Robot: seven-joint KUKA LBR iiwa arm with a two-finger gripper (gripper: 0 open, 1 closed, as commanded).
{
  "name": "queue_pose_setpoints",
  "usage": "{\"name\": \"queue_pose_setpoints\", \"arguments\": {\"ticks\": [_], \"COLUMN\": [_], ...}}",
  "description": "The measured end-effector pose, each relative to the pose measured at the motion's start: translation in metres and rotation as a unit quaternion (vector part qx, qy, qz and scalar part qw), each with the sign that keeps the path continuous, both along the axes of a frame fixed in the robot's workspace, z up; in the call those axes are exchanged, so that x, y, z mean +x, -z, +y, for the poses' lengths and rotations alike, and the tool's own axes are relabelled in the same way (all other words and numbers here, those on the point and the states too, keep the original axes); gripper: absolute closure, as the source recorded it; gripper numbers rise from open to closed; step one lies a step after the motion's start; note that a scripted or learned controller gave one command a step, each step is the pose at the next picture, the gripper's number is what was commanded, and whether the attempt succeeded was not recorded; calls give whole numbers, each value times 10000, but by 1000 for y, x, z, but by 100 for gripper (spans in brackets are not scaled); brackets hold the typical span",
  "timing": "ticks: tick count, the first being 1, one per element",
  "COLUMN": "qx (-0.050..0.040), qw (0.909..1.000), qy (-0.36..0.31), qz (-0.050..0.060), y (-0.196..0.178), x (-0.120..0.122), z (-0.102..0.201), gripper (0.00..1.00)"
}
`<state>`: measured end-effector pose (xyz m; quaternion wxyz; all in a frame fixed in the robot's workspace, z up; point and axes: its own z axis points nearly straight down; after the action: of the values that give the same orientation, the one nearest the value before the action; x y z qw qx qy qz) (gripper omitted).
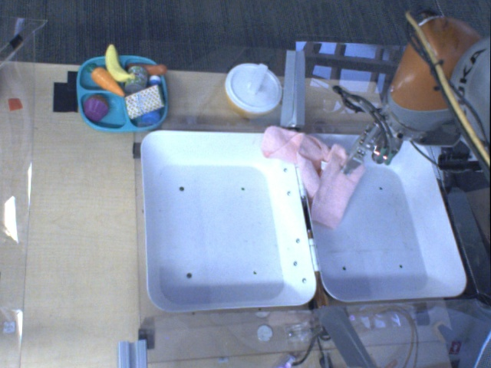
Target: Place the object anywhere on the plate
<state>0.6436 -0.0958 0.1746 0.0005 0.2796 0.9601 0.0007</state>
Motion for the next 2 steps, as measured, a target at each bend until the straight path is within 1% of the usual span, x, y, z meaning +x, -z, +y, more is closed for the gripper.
{"name": "queue_pose_setpoints", "arguments": {"ticks": [1,2], "qx": [-1,2], "qw": [10000,9795], "qy": [-23,-2013], "qz": [-1,9], "y": [-48,-38], "x": [2,-18], "z": [1,50], "gripper": [100,100]}}
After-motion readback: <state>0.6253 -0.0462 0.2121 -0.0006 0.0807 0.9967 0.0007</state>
